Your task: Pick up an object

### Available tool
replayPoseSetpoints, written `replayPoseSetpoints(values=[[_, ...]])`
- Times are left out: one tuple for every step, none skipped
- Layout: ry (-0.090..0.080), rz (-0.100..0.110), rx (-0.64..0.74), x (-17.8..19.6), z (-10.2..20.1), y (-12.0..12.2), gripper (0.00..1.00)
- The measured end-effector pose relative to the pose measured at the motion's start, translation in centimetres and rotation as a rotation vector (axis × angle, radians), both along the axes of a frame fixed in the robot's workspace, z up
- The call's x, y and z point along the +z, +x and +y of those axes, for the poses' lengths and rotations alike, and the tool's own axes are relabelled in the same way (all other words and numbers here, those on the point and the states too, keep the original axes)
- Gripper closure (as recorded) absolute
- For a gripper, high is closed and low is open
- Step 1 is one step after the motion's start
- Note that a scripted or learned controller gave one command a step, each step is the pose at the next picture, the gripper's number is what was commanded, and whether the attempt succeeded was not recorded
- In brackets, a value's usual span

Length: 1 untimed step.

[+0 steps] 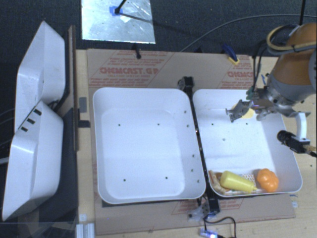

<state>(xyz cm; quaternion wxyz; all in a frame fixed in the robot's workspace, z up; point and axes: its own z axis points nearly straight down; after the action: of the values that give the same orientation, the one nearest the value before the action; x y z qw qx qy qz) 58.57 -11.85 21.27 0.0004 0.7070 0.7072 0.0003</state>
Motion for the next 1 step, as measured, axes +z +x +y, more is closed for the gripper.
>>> replayPoseSetpoints(values=[[0.001, 0.008, -0.002, -8.09, 0.73, -7.81, 0.0]])
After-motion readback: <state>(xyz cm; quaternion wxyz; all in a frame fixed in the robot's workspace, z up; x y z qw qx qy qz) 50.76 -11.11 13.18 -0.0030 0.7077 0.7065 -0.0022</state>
